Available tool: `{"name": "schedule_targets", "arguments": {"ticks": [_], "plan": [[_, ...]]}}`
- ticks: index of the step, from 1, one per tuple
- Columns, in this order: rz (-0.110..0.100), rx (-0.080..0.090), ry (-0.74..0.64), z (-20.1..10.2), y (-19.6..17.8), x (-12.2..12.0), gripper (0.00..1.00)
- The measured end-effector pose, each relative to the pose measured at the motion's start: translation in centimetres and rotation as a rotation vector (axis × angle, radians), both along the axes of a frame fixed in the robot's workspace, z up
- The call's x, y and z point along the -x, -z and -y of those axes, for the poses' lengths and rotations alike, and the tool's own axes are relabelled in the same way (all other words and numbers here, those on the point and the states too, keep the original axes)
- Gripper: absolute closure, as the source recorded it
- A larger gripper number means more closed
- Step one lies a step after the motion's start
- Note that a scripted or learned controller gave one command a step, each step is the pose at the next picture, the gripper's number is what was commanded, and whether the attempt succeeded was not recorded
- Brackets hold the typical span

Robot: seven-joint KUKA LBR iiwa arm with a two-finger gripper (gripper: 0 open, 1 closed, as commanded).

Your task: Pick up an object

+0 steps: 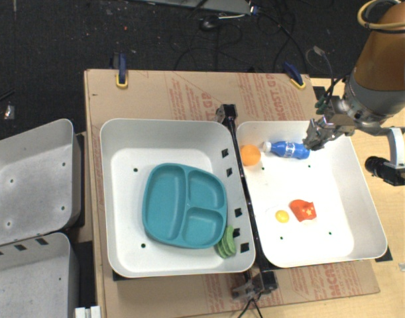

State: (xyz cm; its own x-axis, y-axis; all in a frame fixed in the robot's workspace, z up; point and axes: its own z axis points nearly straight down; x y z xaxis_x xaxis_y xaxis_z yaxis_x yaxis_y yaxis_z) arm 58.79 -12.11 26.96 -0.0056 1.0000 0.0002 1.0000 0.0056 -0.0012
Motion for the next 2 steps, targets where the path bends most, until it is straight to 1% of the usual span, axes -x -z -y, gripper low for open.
{"name": "schedule_targets", "arguments": {"ticks": [1, 2], "plan": [[0.002, 0.001, 0.0, -5.1, -0.4, -0.7, 1.0], [0.001, 0.001, 0.001, -10.4, 1.0, -2.0, 1.0]]}}
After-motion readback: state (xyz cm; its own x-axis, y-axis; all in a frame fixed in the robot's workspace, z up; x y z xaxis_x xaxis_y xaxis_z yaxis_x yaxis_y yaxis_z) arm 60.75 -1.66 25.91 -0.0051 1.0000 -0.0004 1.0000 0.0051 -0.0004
